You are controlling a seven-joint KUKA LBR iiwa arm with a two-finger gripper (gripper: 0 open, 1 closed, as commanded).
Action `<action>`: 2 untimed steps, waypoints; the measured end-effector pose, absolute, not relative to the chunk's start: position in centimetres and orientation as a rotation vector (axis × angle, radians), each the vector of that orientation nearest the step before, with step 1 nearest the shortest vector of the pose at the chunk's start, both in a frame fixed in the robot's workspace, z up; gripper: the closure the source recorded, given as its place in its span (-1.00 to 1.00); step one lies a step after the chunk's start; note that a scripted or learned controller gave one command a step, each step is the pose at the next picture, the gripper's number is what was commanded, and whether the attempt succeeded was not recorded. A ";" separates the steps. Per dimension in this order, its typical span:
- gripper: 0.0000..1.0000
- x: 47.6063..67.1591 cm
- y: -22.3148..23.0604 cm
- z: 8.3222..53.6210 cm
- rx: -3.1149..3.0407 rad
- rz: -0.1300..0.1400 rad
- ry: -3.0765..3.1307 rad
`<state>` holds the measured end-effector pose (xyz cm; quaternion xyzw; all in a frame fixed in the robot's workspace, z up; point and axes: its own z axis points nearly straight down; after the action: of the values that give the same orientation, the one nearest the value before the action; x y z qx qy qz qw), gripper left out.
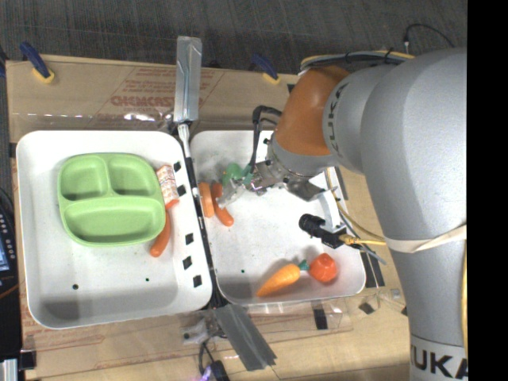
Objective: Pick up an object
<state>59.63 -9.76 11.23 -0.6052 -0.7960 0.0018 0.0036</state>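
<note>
- Your gripper [240, 179] sits low in the upper left part of the right bin [262, 236]; you cannot tell from this slant whether it is released or clenched.
- A green object [233, 171] lies right at the gripper's tip, too blurred for you to tell whether it is gripped or merely touched.
- Just left of the tip you see two small orange sausage-shaped pieces [213, 201] against the bin's left wall.
- Near the front rim of the same bin lie a toy carrot [281, 277] and, touching its leafy end, an orange-red tomato-like toy [323, 267].
- In the left bin [48, 292] a green divided tray [111, 198] rests, with a small labelled packet [167, 182] at its right edge, print unreadable, and an orange sausage piece [161, 240] below.
- You can read part of "KUKA" on the arm [413, 149] at lower right; the red print on the cardboard [119, 90] behind the bins is illegible.
</note>
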 end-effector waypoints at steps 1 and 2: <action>-1.00 58.6 -9.7 8.9 -1.411 0.003 -2.800; -1.00 58.6 -9.7 9.0 -1.412 0.003 -2.800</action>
<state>58.63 -9.73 8.95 -0.4503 -0.8929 0.0010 0.0028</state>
